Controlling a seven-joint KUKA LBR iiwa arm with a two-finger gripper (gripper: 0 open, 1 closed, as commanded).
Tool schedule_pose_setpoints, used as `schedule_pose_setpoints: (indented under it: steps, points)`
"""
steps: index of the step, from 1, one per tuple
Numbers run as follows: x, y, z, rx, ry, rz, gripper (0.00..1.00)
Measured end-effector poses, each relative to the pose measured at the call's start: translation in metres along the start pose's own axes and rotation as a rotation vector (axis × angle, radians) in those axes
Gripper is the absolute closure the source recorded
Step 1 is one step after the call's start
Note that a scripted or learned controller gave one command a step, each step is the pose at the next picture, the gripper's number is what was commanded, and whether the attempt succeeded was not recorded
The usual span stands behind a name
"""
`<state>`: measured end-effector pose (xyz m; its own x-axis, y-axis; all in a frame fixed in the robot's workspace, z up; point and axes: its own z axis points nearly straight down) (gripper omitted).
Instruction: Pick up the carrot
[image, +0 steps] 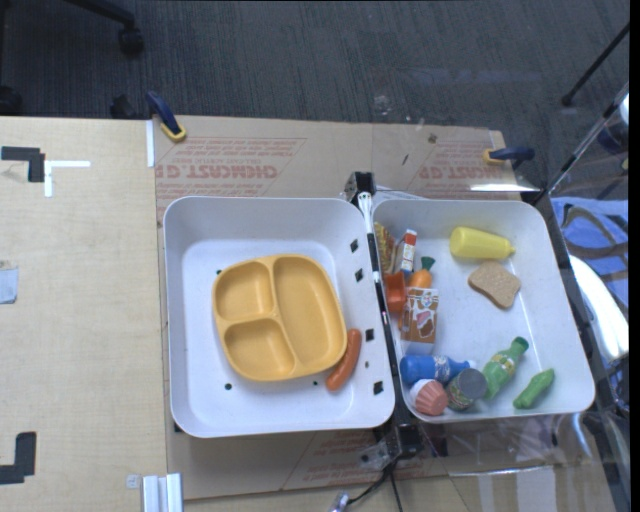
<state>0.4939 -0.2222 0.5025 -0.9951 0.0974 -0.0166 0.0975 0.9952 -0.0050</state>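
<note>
Carrot (424, 273) lies crowded among packets (421, 312) near the right bin's (540, 225) left wall; gripper's state cannot be told.

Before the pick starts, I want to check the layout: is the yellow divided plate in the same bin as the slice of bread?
No, the yellow divided plate lies in the left bin, while the slice of bread lies in the right bin.

Arm (606, 312): I log one pale grey curved link at the view's right edge, about mid-height. It runs roughly top to bottom; the rest is cut off by the frame.
</note>
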Motion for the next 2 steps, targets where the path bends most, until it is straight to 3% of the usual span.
schedule_pose_setpoints:
  steps: [1,2]
  points:
    - [-0.0028,-0.0003,-0.0097,0.002,-0.007,-0.002,1.00]
    - [-0.0028,-0.0003,-0.0096,0.002,-0.006,-0.002,0.00]
